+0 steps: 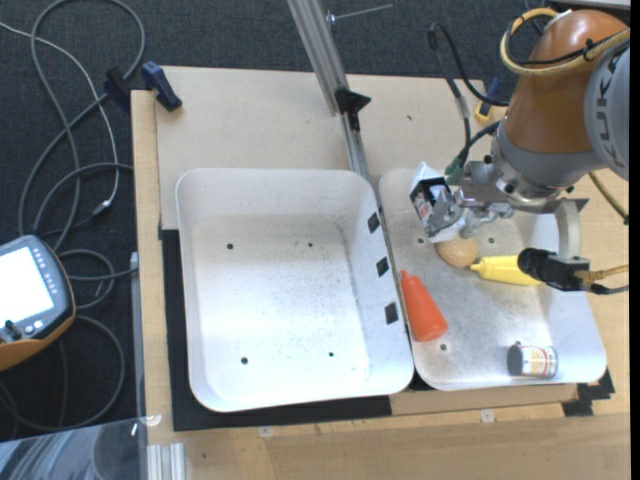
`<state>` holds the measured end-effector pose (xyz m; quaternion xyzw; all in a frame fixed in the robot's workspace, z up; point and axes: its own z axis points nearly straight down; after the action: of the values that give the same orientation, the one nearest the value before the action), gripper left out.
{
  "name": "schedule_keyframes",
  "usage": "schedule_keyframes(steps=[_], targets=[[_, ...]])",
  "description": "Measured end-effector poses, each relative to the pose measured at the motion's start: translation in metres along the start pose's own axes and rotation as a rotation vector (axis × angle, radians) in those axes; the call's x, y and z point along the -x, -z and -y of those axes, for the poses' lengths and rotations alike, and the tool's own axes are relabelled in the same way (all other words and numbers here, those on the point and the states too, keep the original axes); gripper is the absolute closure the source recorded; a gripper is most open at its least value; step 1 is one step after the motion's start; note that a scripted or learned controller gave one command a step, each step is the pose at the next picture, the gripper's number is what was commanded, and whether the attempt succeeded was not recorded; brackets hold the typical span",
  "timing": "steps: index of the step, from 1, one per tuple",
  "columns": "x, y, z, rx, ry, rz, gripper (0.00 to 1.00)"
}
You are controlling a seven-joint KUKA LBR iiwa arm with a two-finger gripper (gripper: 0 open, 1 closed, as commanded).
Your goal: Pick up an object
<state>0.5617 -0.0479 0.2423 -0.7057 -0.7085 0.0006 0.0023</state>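
- Landmark for all places: the one orange cone (425,308), lying at the left edge of the right bin (480,323) with its point towards the far side.
- Bins: 2, white and shallow, side by side. The left bin (270,298) lies left of the cone, with 4 small dark spots on its floor.
- Things in the right bin, counted: 5, one of each kind.
- Nearest: 1 small jar (532,360), on its side, right of the cone and nearer the camera, well apart from it.
- 1 yellow long thing (500,269), right of the cone and a little farther back, its right end covered by robot parts.
- 1 tan rounded thing (457,254), just beyond the cone and slightly right, close beside the left end of the yellow long thing.
- 1 small white packet (428,199) with black and red marks, beyond the cone, past the tan rounded thing.
- Gripper (447,220): low over the right bin, beyond the cone, directly above the far side of the tan rounded thing, with the small white packet at its left tip.
- Gripper opening: cannot be told. Whether it has hold of the packet, or only sits against it, cannot be told either.
- Black tabs (381,266) on the wall between the bins: 3, in a row running from beside the cone towards the far side.
- Farthest: 1 aluminium rail (322,43), slanting away beyond the cone, and 1 blue clamp (160,85) at the far left corner of the bench.
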Motion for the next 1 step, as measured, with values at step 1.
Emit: schedule_keyframes(steps=[1], targets=[[-0.0549,-0.0102,0.0262,-0.001,0.002,-0.001,1.0]])
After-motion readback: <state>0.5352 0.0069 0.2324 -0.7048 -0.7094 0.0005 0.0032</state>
